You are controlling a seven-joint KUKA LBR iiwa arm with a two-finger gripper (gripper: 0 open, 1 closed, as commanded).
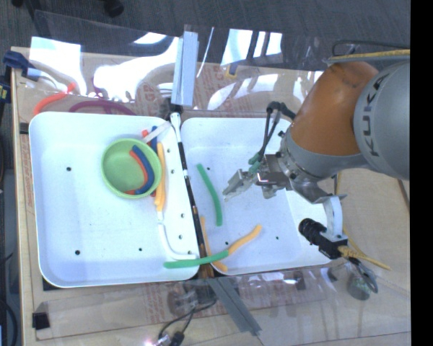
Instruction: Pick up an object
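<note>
The pincer (234,186) hung over the right bin (289,258), apparently empty with its fingers slightly apart though blurred, just beside the green strip (211,193) lying flat on the bin floor, so a closing grip risked skidding over it.

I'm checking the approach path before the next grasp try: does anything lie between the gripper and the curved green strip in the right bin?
Nothing visible does: bare white bin floor separates the gripper from the curved green strip.
</note>
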